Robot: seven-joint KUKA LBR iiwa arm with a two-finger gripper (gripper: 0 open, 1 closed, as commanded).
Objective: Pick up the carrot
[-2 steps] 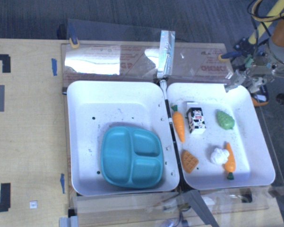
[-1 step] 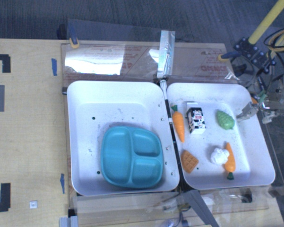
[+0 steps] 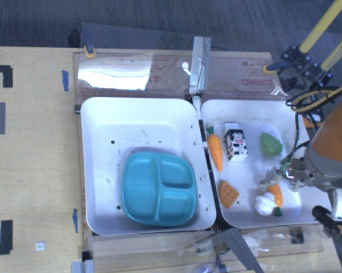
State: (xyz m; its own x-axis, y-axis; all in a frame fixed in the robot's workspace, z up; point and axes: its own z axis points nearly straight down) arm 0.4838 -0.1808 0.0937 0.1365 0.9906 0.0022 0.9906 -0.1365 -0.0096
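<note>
You see the pincer (image 3: 280, 178) low over the right bin (image 3: 247, 110), on the right side of the carrot (image 3: 215, 150) and well apart from it; whether it is apart or together you cannot tell from this blur of metal. Just below it lie a small orange piece (image 3: 276, 194) and a white round thing (image 3: 264, 205), touching each other.

Your carrot lies at the right bin's left wall, just beside the divider. Its long axis runs up and down the view, tilted slightly: the green leafy end points to the far edge, the narrow tip toward the near edge. It is plain orange, smooth, tapering.

Right of the carrot stands a black-and-white carton (image 3: 235, 144), then a green lump (image 3: 271, 144). Below the carrot's tip lies a waffle piece (image 3: 228, 194). Left of the carrot, in the left bin (image 3: 102, 118), sits a blue divided plate (image 3: 158, 189).
</note>
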